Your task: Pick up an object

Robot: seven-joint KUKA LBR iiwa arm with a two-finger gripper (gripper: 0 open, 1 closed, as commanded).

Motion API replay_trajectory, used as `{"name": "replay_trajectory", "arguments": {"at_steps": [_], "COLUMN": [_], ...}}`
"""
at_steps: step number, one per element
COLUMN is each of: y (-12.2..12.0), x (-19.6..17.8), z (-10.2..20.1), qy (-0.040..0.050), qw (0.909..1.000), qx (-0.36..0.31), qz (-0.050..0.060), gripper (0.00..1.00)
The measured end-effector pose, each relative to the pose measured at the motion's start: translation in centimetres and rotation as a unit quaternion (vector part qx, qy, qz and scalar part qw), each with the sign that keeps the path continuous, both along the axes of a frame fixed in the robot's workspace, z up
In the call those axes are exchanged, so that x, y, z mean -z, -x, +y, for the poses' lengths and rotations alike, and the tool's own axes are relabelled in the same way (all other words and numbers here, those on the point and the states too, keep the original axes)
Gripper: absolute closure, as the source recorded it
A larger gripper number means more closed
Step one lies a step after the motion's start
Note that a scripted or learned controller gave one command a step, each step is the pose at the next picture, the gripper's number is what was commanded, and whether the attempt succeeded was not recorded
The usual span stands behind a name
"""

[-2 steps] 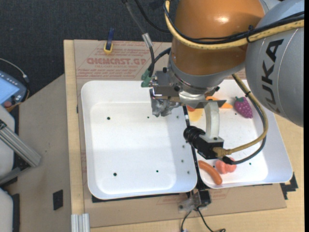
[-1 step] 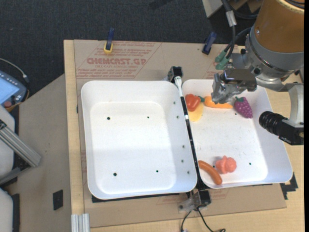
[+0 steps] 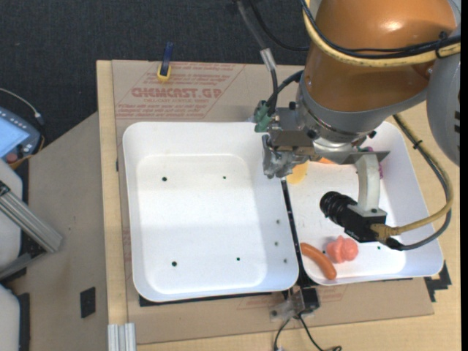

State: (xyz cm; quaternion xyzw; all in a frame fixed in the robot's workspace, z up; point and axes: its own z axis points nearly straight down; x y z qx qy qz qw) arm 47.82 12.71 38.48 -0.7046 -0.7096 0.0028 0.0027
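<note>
We take this for a robotics lab or test cell. A large grey industrial arm with a glossy orange band [image 3: 373,20] reaches over the worktop, with black cables [image 3: 252,17] looped along it. Two shallow white plastic bins [image 3: 139,196] sit side by side on a brown printed cardboard sheet [image 3: 183,90] rather than on any household surface. Dark carpet [image 3: 66,35] surrounds the worktop, a silver aluminium framing bar [image 3: 29,221] runs at the left, and loose wiring with a small connector [image 3: 300,306] hangs at the front edge.
</note>
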Motion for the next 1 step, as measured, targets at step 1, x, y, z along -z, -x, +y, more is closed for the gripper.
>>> {"name": "replay_trajectory", "arguments": {"at_steps": [1], "y": [-14.42], "x": [-2.69], "z": [-5.77], "qy": [0.0015], "qw": [0.9999], "qx": [0.007], "qz": [-0.009], "gripper": [1.00]}}
